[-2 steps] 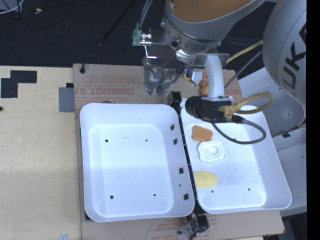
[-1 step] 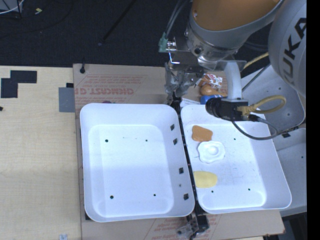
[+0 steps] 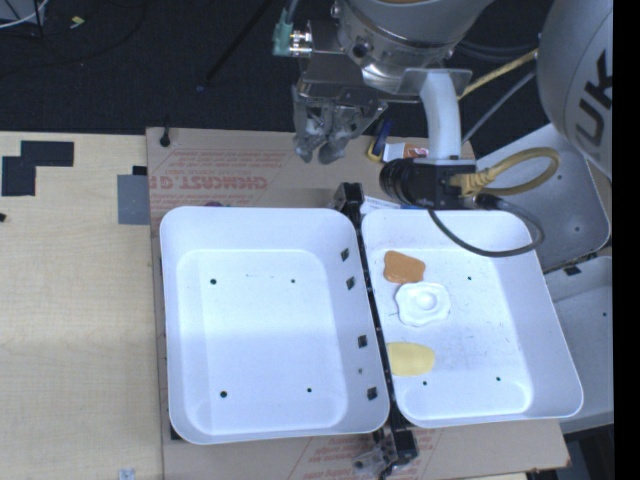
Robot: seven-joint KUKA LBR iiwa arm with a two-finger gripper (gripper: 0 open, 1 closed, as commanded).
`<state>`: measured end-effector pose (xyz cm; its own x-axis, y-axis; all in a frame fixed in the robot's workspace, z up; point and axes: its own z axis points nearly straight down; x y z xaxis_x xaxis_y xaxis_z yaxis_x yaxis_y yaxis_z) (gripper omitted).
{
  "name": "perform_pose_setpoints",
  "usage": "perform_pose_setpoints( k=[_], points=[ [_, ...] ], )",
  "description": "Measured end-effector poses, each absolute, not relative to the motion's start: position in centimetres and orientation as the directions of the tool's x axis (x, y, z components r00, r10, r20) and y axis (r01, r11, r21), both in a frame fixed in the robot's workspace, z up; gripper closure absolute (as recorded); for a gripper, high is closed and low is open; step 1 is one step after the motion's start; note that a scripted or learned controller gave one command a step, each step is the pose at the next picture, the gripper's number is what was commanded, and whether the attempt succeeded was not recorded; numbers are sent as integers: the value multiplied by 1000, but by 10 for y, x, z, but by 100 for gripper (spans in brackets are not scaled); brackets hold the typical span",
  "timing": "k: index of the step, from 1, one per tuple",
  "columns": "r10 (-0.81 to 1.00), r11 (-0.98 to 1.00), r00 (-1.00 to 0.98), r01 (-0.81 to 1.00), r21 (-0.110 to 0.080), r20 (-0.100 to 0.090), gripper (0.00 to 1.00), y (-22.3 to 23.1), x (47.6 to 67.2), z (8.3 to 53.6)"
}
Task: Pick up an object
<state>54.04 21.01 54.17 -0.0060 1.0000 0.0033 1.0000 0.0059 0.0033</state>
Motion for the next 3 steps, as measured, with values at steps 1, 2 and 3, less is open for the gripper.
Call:
perform_pose_setpoints(
  k=[1,2,3],
  points=[
    [1000,-9,9,1000,-3,-4,100,113,569,537],
    [1000,3,-3,1000,-21,-4,100,168,546,350],
    [1000,6,-6,1000,-4,1,100,248,554,345]
  ],
)
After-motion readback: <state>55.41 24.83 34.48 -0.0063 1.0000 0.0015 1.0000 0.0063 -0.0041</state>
